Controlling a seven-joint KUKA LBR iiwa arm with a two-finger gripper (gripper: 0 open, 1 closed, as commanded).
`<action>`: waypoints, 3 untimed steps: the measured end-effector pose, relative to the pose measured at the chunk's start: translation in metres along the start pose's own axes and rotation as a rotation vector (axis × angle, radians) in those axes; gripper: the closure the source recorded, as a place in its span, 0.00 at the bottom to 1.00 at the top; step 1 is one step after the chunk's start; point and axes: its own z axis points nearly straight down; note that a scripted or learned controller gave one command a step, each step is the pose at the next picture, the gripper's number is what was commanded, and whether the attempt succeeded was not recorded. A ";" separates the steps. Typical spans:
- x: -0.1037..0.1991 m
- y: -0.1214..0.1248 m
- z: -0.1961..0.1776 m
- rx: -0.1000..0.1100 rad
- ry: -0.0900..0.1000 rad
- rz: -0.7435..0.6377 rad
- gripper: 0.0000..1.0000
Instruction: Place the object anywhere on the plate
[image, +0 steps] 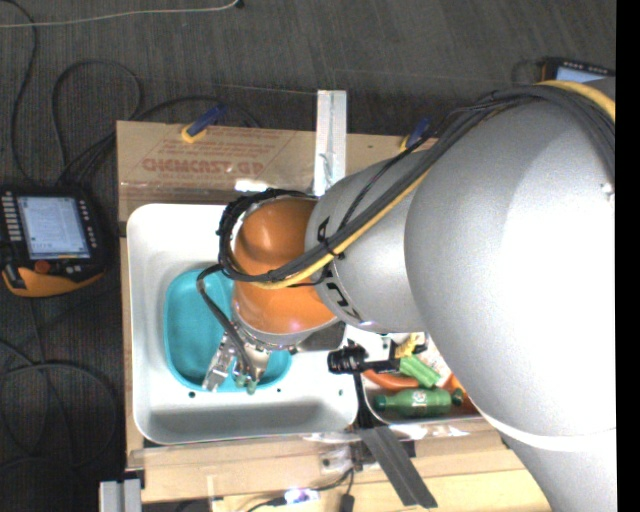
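Gripper (231, 375): metal, two-fingered, poised over the lower edge of one smooth turquoise plate (185, 330); whether anything is pinched cannot be told, and the task's object cannot be made out. The plate is seated in the left of two glossy white bins (150, 300); one green bottle (415, 402) and orange and green oddments are heaped in the right. Bench of cardboard (200, 160) and wood, set on dark carpet (150, 50), one pendant (45, 235) at left.

The bench (200, 165), topped with brown cardboard, carries a white bin (150, 300) and, to that bin's right, a second white bin (400, 420) beside it.
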 end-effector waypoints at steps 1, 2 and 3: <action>0.000 0.001 0.000 -0.001 -0.002 -0.003 0.00; -0.012 -0.030 -0.147 0.009 0.006 -0.088 0.00; -0.012 -0.029 -0.156 0.009 0.005 -0.088 1.00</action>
